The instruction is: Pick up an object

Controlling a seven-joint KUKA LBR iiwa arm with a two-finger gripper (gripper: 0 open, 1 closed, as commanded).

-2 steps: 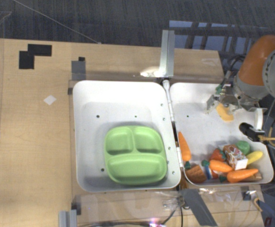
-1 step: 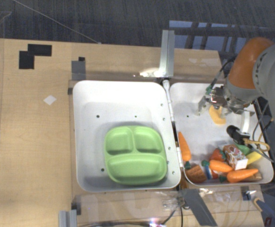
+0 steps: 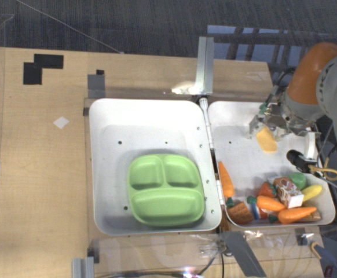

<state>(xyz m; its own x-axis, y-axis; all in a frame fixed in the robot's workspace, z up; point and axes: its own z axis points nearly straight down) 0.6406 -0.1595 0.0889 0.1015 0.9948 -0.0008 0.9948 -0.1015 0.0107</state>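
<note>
Gripper (image 3: 268,129): I see it over the far part of the right bin (image 3: 238,155), fingers clamped on a yellow block (image 3: 266,140).
Yellow block: hangs between the fingers, just above the bin floor.
Toy pile (image 3: 275,204): carrots and other toys in the bin's near right corner.
Left bin (image 3: 105,155): holds a green divided plate (image 3: 165,189).

Nothing here is offering readable words or numbers. The small printed carton (image 3: 288,192) lying among the toys in the right bin (image 3: 238,155) is showing colours only, its lettering too blurred to read.
</note>
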